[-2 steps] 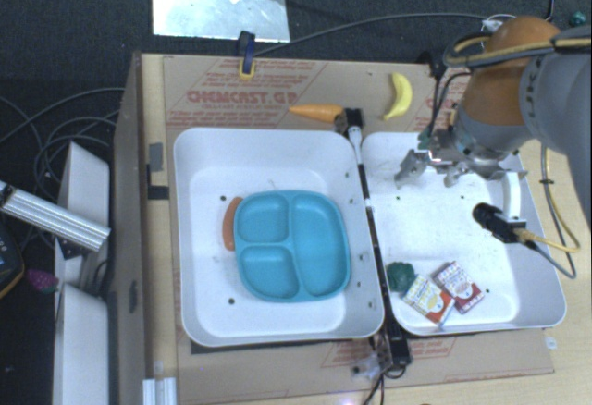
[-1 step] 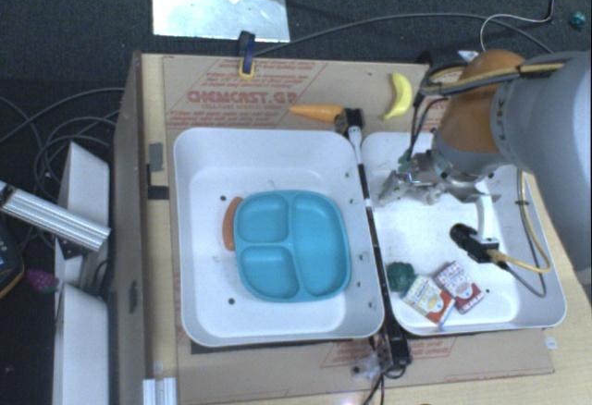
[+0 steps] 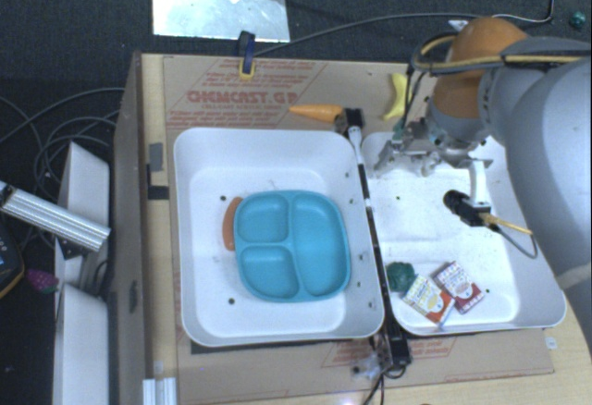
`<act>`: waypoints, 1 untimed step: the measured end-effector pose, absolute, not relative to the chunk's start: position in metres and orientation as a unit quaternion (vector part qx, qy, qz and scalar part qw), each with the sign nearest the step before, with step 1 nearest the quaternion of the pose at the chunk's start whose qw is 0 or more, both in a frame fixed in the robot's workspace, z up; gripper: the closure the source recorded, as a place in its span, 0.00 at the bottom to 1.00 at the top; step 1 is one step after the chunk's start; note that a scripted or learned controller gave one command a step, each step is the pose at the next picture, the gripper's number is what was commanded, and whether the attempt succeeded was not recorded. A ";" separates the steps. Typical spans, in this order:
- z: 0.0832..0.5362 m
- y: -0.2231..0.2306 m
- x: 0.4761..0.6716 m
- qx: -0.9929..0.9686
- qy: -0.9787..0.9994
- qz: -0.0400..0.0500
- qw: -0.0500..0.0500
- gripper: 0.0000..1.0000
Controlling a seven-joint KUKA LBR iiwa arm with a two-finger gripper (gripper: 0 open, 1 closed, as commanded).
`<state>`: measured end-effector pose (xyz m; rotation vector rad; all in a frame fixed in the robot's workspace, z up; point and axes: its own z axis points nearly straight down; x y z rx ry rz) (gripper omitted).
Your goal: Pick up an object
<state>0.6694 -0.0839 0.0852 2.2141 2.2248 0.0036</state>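
With nothing yet seen lifted, the tool [image 3: 407, 153], its opening impossible to judge, is poised at the right bin's [image 3: 541, 306] far end, well apart from the small packets [image 3: 444, 290].

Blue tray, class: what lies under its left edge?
An orange stick pokes out from beneath the blue tray in the left bin. How far it runs underneath is covered.

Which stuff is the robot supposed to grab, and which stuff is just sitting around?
For grabbing:
blue divided plastic plate
orange sausage-shaped toy
dark green lumpy toy
two small printed packets

Just around:
two white bins
orange carrot toy and yellow banana toy, both outside the bins
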 end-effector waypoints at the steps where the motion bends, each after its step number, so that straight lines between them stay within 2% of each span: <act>1: 0.085 -0.083 0.668 0.705 0.709 0.001 0.001 0.00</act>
